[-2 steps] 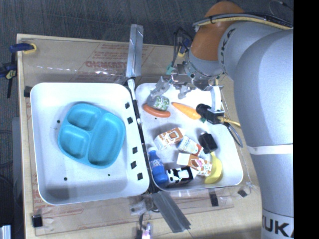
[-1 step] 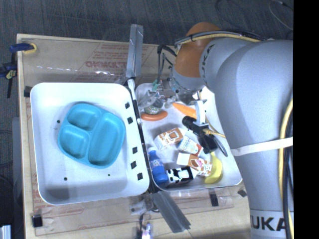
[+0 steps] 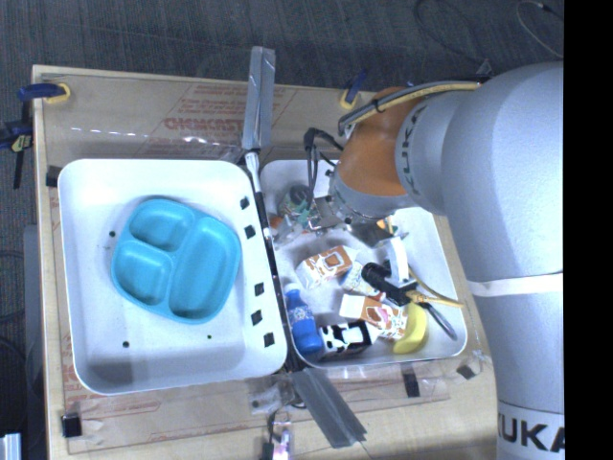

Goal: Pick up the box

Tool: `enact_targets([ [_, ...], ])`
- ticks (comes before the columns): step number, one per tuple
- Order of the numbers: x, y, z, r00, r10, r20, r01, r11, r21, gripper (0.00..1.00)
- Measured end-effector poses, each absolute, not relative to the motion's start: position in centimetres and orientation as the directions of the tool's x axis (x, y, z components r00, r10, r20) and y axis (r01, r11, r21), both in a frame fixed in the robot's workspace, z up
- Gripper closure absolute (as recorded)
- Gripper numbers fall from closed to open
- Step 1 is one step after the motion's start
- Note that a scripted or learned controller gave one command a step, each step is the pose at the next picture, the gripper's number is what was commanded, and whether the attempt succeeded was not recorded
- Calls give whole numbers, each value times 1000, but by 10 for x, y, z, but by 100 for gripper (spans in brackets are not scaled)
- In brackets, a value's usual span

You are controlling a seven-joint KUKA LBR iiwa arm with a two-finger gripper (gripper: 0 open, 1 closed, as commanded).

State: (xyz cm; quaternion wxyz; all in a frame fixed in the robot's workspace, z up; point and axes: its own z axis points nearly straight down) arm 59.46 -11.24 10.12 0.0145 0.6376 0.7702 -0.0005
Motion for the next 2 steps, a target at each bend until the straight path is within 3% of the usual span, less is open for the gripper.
enact_targets([
  [1,647,-147,92,-80,997,-1,997,80,-2,0],
  [2,646,-146,103,-84,996,3,996,84,-12,100],
])
